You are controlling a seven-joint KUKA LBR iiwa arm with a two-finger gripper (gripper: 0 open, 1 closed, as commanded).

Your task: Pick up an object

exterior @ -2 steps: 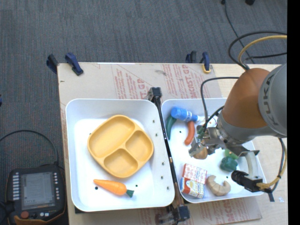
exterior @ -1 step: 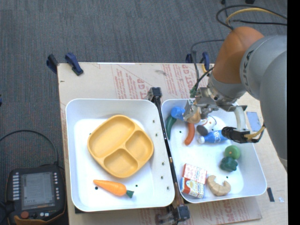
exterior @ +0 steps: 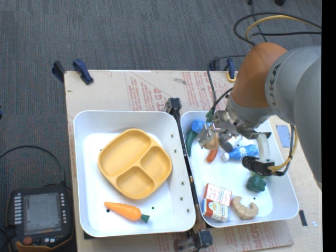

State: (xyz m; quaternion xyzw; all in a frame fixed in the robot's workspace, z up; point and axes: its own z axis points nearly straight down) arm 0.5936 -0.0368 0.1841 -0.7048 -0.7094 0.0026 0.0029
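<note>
- The claw [exterior: 214, 139] hangs low in the upper left of the right bin [exterior: 286, 206]; how far it is open, or whether it has hold of anything, I cannot tell.
- A small orange piece [exterior: 211, 155] lies just below it toward the frame's bottom, its long axis slanting.
- A blue bottle [exterior: 242, 152] lies just to its right.

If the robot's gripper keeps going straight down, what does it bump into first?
Probably the small orange carrot piece right under the gripper, in the right bin; depth is hard to judge from above.
</note>
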